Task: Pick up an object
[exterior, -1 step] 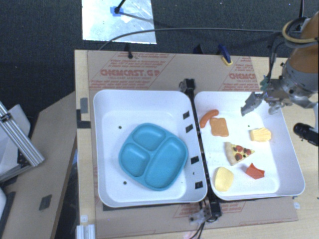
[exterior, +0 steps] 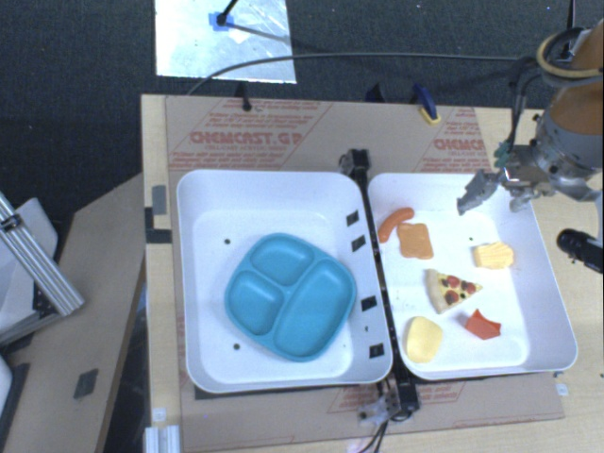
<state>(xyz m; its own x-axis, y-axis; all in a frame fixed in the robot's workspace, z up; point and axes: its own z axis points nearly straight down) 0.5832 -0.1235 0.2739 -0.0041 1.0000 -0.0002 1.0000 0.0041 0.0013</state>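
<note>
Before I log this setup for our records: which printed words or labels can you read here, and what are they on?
"CHEMCAST GP", red, repeated on the brown board under the bins; clearest behind the left bin.
The same print behind the right bin is too blurred to read.

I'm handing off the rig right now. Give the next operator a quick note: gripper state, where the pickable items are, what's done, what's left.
Gripper: hovering over the far right part of the right bin, nothing between its fingers; open or shut can't be read from this view.
Right bin items: sausage, orange toast piece, cheese wedge, pizza slice, yellow piece, red piece. All lie on the bin floor.
Left bin: blue divided plate.
Done: nothing lifted.
Left: descend on one item, grasp, lift. The cheese wedge looks nearest.
</note>
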